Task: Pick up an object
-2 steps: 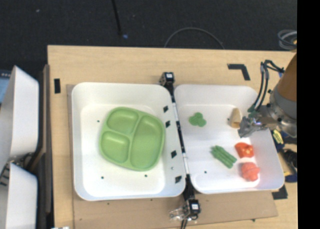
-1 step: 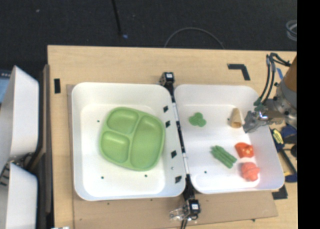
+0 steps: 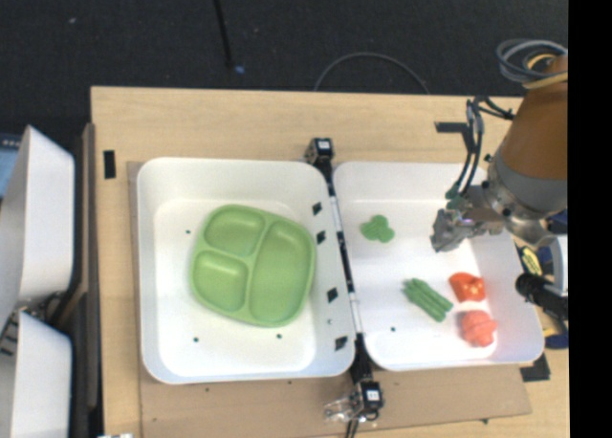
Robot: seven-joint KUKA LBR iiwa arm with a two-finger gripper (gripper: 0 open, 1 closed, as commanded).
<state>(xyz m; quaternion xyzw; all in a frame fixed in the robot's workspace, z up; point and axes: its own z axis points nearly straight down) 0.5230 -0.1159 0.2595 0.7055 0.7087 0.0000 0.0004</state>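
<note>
1. Camera view: the gripper (image 3: 448,235) hangs over the right bin (image 3: 402,350); whether it is released or clenched cannot be told.
2. Below it lie a red object (image 3: 467,285), a pink object (image 3: 477,328) and a long green piece (image 3: 426,298); a small green object (image 3: 378,229) lies to its left.
3. The left bin (image 3: 163,350) holds a green divided plate (image 3: 252,263).

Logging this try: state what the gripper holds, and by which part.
Nothing seen held. The gripper hangs over the right bin, apart from the red piece.
</note>
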